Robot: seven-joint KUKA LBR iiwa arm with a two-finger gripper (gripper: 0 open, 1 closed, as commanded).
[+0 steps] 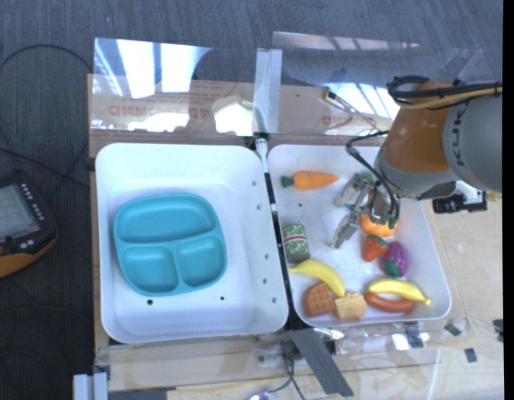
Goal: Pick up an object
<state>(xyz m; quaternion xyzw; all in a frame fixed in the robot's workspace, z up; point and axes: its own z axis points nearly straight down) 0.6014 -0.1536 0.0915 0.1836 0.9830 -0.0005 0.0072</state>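
Note:
My gripper [348, 213] hangs over the middle of the right bin [323, 202], its two grey fingers spread open with bare bin floor between them. A small orange toy fruit [376, 224] lies just right of the fingers, close against the wrist. Below it sit a red strawberry [373, 247] and a purple fruit [396, 259]. A toy carrot [310, 179] lies up and to the left of the gripper, and a green can [295, 242] lies to the lower left.
Along the right bin's front lie a banana [319, 273], a waffle [320, 300], a bread piece [351, 307], a hot dog [388, 302] and a second banana [396, 289]. The left bin [240, 173] holds a teal divided tray [168, 242].

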